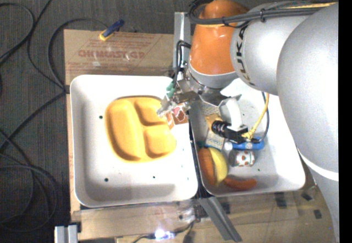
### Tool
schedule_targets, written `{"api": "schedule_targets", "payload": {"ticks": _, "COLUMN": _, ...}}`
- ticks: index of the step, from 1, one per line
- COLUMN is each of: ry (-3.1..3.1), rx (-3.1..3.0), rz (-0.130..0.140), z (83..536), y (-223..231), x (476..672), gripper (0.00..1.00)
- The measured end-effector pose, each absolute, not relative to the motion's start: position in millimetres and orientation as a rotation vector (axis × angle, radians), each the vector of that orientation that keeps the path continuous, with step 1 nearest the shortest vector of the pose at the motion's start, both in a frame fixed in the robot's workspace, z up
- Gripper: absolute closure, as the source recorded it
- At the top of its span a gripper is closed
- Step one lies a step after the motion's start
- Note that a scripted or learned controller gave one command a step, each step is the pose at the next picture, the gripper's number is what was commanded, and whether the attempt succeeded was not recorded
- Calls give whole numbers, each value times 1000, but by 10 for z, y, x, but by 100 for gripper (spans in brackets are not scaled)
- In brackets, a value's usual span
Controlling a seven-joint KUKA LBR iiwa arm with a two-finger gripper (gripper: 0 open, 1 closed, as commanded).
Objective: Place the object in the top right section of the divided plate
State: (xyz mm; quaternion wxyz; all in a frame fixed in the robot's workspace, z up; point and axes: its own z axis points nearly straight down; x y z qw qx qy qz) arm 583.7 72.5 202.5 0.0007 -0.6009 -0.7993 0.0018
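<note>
- The fingers are closing narrowly on a small brown block, which is showing between their tips.
- The gripper is hanging at the middle of the frame, over the wall where the two bins meet.
- The block is sitting just beside the right edge of the yellow divided plate, next to its upper right section and not inside it.
- The plate is lying in the left bin, at centre left.
- The grey arm with its orange band is reaching in from the upper right.
- The right bin is holding a yellow fruit, an orange thing touching it, a red sausage shape and a small can.
- A sheet of cardboard is lying above the left bin, with a blue and yellow thing on its top edge.
</note>
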Motion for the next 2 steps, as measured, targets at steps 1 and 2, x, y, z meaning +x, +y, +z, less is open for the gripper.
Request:
{"api": "schedule_targets", "payload": {"ticks": 1, "ry": -2527, "rx": -1860, "rz": 5, "z": 1822, "y": 363, "x": 5436, "gripper": 100}}
{"api": "schedule_targets", "payload": {"ticks": 2, "ry": -2528, "rx": -1859, "rz": 4, "z": 1825, "y": 367, "x": 5438, "gripper": 0}}
